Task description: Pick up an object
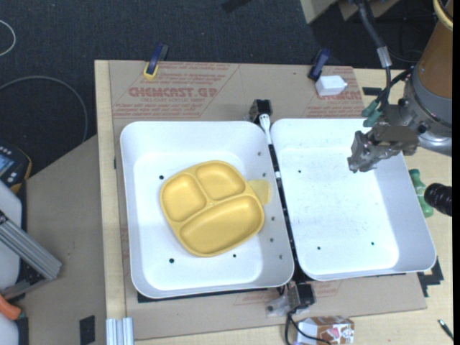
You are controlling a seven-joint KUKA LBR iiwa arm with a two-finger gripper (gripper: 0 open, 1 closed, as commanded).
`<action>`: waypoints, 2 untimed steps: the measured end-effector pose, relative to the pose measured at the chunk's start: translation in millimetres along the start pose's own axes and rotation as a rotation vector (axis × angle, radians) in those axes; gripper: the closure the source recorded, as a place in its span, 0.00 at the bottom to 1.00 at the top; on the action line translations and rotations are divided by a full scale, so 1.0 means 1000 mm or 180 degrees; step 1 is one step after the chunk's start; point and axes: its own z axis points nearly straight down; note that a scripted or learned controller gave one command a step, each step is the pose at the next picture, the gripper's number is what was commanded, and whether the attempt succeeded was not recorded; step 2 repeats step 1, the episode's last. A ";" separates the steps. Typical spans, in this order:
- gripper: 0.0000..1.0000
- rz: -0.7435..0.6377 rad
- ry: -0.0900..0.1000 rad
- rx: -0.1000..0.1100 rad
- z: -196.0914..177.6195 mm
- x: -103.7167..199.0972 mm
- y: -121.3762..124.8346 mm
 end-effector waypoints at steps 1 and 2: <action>1.00 -0.0021 0.0003 -0.0026 0.033 0.060 0.010; 1.00 -0.0021 0.0003 -0.0026 0.033 0.060 0.010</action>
